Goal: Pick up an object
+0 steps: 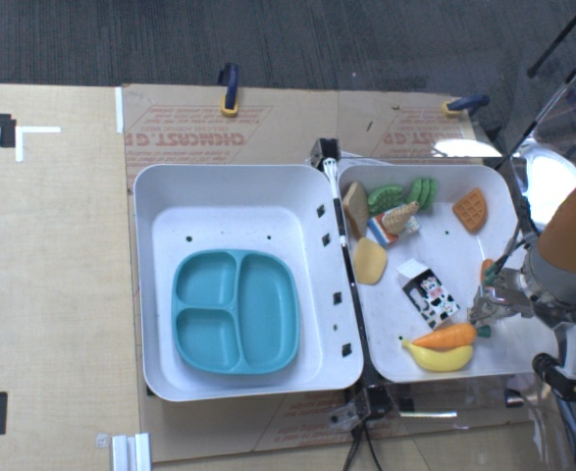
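Note:
The right bin [461,259] holds several toy foods. An orange carrot [445,338] lies on a yellow banana [441,358] near the front edge. A black-and-white milk carton [430,296] sits just behind them. My gripper [486,310] hangs low over the bin's right side, just right of the carrot's thick end and close to it. Nothing can be made out in its grasp. The arm's orange band [570,238] is above it at the right edge.
Further back in the right bin are a waffle [470,209], green vegetables [401,195], a bread slice [355,205], a small red-and-blue item [392,223] and a pale yellow piece [370,261]. The left bin [158,226] holds a teal divided plate [236,311].

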Tool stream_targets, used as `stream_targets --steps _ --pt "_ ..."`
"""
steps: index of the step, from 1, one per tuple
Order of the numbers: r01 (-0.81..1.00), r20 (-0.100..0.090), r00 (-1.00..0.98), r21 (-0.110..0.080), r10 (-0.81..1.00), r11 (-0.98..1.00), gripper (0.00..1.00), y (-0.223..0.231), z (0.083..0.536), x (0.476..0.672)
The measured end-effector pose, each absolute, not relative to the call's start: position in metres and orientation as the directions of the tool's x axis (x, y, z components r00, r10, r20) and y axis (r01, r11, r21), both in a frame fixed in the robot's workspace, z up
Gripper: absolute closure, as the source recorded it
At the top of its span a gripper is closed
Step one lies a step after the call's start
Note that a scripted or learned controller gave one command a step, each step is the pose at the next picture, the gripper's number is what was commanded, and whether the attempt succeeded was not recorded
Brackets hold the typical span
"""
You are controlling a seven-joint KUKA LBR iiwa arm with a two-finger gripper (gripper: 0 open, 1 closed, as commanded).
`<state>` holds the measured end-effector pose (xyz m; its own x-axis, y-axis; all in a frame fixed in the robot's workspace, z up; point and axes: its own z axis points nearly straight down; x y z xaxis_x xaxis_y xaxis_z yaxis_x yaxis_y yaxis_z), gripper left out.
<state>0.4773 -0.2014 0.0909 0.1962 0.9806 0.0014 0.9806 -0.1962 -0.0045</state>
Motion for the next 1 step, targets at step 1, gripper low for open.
stream_targets --steps 1 --pt "1.000 -0.001 0.025 0.000 1.000 -0.025 1.00 -0.1458 0.2192 0.5758"
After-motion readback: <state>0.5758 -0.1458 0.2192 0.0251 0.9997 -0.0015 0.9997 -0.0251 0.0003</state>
